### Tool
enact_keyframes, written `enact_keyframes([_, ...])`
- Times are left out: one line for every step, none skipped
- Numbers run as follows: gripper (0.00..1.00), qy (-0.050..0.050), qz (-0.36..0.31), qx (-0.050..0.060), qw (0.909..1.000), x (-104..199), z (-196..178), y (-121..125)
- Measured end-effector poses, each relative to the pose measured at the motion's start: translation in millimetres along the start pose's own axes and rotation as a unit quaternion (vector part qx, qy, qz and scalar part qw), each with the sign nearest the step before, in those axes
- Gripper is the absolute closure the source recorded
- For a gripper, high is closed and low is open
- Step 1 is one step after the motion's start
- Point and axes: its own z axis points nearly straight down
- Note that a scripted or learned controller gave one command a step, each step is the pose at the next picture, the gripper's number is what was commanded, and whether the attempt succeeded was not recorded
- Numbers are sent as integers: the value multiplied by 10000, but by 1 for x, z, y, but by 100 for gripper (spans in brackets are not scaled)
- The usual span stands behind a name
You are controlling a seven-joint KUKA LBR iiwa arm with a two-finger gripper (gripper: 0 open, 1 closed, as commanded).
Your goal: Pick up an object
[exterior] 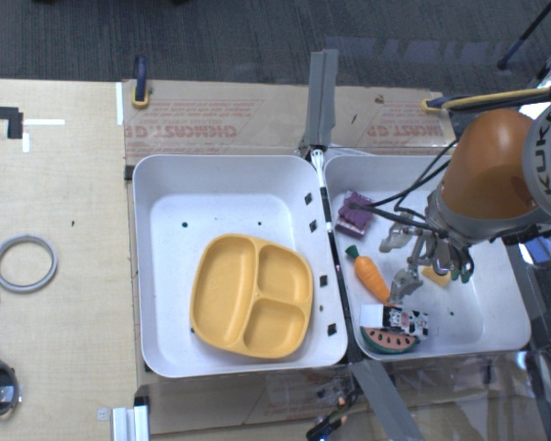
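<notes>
Bench [55, 173] w/ two bins [156, 246], tape roll [23, 263].

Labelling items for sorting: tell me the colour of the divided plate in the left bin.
Yellow; the plate shows in the overhead camera view.

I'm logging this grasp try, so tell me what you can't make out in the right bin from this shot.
- Gripper, camera view: the wrist's own bulk and cables cover its fingers.
- Yellow object: mostly under the gripper; identity unclear.
- Small black-and-white item beside the watermelon slice: too small to identify.
- Purple toy: cables cross it, shape unclear.
</notes>
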Motion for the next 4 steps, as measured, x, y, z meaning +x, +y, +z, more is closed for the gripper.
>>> enact_keyframes([0,14,2393,8,9709,-15,22,-3])
enact_keyframes([100,27,2379,17,9713,-16,15,-2])
enact_keyframes([100,-22,2722,49,9622,-30,-34,30])
enact_keyframes([100,5,1262,5,9920,9,-98,-6])
